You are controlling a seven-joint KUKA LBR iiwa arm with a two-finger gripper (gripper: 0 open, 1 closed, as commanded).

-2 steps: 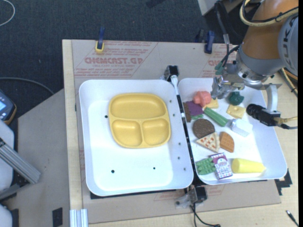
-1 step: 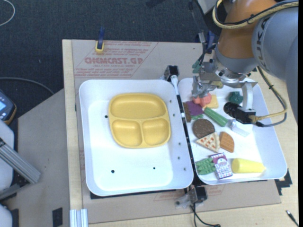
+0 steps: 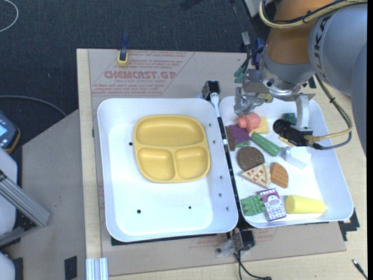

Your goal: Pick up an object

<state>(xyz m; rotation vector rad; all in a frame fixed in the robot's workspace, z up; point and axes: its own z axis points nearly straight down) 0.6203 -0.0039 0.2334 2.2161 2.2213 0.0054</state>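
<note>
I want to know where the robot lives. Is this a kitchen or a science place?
Probably a robot lab, not a kitchen. The food is toys, sitting in a white bin on a bench clamped with a yellow clamp, with cables trailing off. The claw hovers over the toys.

The grey arm (image 3: 344, 34), orange band above the wrist, enters from the upper right and points its end effector (image 3: 247, 101) steeply downward, wrist bent low.
</note>
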